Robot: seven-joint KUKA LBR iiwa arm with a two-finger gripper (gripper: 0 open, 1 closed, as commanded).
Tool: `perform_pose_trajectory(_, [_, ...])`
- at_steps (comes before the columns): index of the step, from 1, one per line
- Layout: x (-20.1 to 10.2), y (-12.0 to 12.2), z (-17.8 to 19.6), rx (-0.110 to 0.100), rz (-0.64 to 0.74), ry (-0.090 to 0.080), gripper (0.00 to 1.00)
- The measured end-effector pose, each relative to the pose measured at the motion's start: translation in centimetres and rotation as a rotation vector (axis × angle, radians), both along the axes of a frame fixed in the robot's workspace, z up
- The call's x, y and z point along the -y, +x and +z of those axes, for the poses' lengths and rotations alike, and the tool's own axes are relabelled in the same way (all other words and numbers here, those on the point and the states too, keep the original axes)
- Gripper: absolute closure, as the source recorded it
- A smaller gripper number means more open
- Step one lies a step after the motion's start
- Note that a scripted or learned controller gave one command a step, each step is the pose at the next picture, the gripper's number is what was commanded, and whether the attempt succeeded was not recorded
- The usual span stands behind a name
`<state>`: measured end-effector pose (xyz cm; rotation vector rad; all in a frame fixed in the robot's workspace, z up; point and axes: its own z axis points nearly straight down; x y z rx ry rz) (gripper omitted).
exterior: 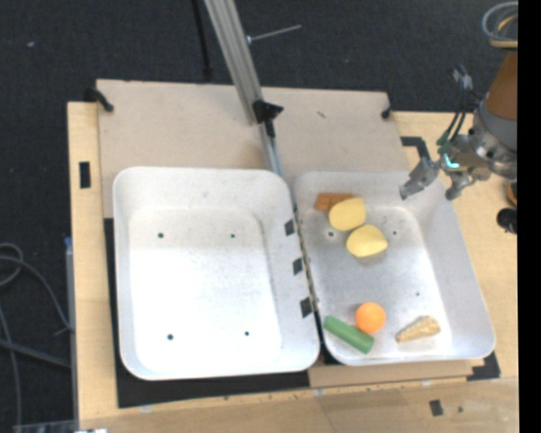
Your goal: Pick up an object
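Objects for picking lie in the right bin (451, 269): two yellow potatoes (347, 213) touching, an orange ball (371, 317) beside a green cylinder (348, 334). The end effector (437, 180) hovers open and empty above the far-right rim. Crowded neighbours could block its fingers or make a grasp slip.
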<state>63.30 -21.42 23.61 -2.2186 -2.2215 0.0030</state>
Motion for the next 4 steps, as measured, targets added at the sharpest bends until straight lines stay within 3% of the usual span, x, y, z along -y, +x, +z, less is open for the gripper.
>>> perform_pose_trajectory(1, [0.0, 0.1, 0.3, 0.004, 0.003, -0.004, 0.0])
perform_pose_trajectory(2, [0.4, -0.8, -5.5, -0.002, -0.002, -0.001, 0.0])
perform_pose_trajectory(4, [0.8, -0.3, -13.5, 0.005, -0.003, -0.004, 0.0])
